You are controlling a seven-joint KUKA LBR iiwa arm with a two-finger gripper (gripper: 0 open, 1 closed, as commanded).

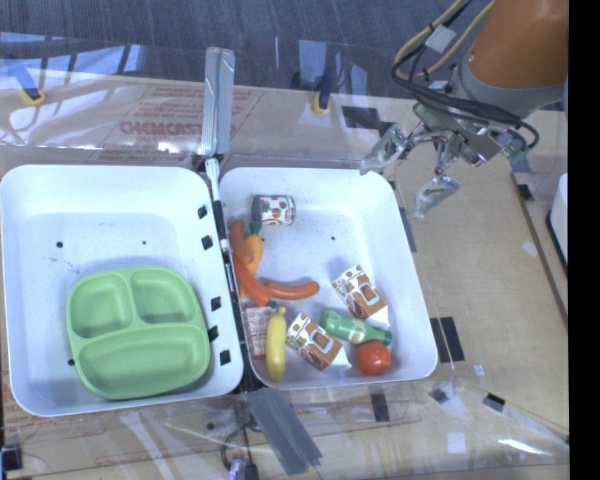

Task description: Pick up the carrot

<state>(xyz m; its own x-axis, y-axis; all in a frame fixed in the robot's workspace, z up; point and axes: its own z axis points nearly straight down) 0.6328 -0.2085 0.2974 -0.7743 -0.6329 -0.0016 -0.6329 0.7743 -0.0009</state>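
The carrot [244, 252] lies in the right bin [400, 230], against that bin's left wall, its orange body running along the wall with the green top toward the far end. A red-orange sausage [280, 290] curves out from beside the carrot's near end toward the middle of the bin. The gripper [417, 171] hangs over the far right corner of the same bin, at the rim, well apart from the carrot, which sits on the opposite side of the bin from it. Its jaws stand apart, with nothing between them. Also in the right bin, a small can [273, 209] lies just beyond the carrot's top, and a banana [276, 345], two small cartons [359, 291], a green bottle [352, 327] and a tomato [373, 359] sit along the near side. The left bin [40, 218] holds a green divided plate [138, 330].
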